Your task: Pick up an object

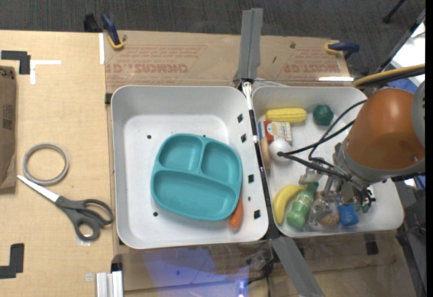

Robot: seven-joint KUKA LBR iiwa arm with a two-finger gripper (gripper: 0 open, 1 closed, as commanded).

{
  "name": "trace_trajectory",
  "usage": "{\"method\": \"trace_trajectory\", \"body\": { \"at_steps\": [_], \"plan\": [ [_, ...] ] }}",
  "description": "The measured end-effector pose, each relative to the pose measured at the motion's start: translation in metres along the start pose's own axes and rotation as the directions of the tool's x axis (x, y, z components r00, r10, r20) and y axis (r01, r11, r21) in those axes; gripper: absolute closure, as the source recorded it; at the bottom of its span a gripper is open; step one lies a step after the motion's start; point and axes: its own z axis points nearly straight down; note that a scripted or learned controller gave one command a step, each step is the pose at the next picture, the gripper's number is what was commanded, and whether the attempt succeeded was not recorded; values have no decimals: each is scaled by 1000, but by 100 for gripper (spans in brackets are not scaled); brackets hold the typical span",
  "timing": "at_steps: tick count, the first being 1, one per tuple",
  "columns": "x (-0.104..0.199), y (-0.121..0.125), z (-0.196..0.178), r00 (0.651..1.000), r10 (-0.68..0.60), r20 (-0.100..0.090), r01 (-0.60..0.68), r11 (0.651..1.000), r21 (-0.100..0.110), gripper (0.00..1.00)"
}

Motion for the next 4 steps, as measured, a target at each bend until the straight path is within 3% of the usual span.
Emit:
{"method": "trace_trajectory", "body": {
  "at_steps": [1, 2, 3, 4],
  "plan": [
    [-14, 13, 0, 1000, 25, 1, -25, 1000, 0, 0],
    [-16, 4, -11, 999, 32, 8, -32, 999, 11, 100],
    [-57, 23, -99, 998, -64, 3, 64, 998, 0, 100],
    [-90, -11, -91, 977, -213, 3, 213, 977, 0, 100]
  ]
}}
